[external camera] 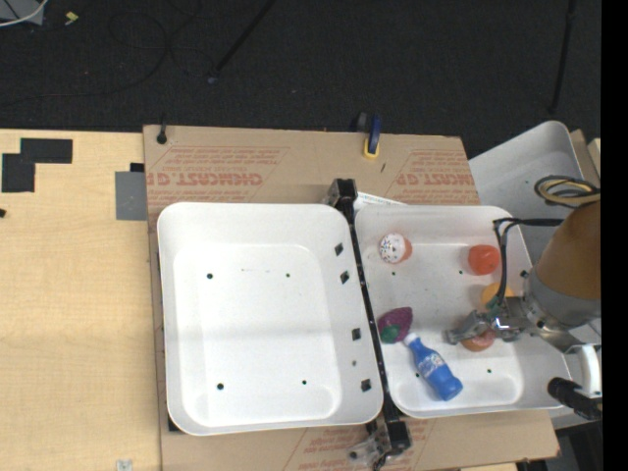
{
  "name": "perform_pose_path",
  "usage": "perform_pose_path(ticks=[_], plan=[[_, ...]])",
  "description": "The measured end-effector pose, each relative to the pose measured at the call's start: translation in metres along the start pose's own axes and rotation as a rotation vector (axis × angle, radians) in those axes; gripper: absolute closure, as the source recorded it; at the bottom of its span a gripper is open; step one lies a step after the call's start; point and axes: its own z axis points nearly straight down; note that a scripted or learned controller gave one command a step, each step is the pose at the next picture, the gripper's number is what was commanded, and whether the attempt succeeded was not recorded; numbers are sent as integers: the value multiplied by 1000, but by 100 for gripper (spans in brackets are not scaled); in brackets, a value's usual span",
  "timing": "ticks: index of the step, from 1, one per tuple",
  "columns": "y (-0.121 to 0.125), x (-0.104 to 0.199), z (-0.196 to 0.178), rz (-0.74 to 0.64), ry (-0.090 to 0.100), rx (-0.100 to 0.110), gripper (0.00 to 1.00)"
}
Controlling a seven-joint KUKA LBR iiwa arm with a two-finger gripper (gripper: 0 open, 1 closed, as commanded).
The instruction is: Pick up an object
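My gripper (474, 331) is low in the right bin (510, 400), near its middle right. A small red-orange object (479, 342) lies right under it, partly hidden by the gripper's metal. To its left, a blue bottle (434, 368) lies on its side, with a purple and green object (395, 324) just beyond it. A white ball with red spots (393, 249) rests at the bin's far left. An orange object (483, 258) sits at the far right, and a small yellow piece (491, 290) lies just below it.
The left bin (177, 381) is bare white with a few small dark marks. A black divider with clips (355, 302) runs between the bins. The arm's grey body with its orange band (579, 253) overhangs the right bin's right edge.
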Motion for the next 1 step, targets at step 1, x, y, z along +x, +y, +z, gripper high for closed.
perform_pose_path(ticks=[1], plan=[[-1,-1,-16,7,2,0,100]])
